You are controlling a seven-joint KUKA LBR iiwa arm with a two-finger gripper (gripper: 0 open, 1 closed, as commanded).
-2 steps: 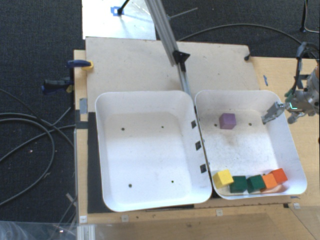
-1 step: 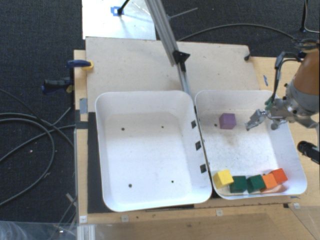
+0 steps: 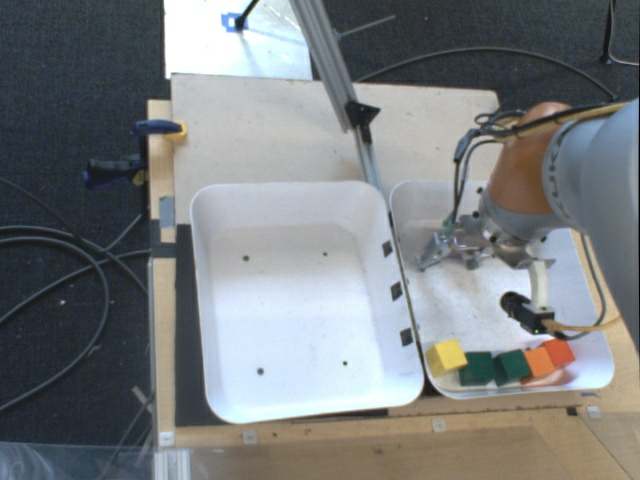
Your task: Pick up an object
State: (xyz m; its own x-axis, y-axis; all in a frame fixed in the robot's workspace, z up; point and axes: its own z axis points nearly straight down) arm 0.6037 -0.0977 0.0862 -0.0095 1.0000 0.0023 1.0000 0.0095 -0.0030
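Observation:
Along the near wall of the right bin (image 3: 590, 368) lies a row of blocks: a yellow one (image 3: 446, 356), two green ones (image 3: 477, 368) (image 3: 514, 365), an orange one (image 3: 541, 361) and a red one (image 3: 559, 351). My gripper (image 3: 448, 259) hovers over the middle of that bin, toward its left side, well behind the blocks. Its fingers stand open with nothing between them. The grey arm with its orange band (image 3: 520, 173) comes in from the right.
The left bin (image 3: 205, 268) adjoins the right one at a shared wall with black clips. A slanted metal pole (image 3: 335, 68) crosses the back of the bench down to the bins' junction. A black cable plug (image 3: 525, 313) hangs above the blocks.

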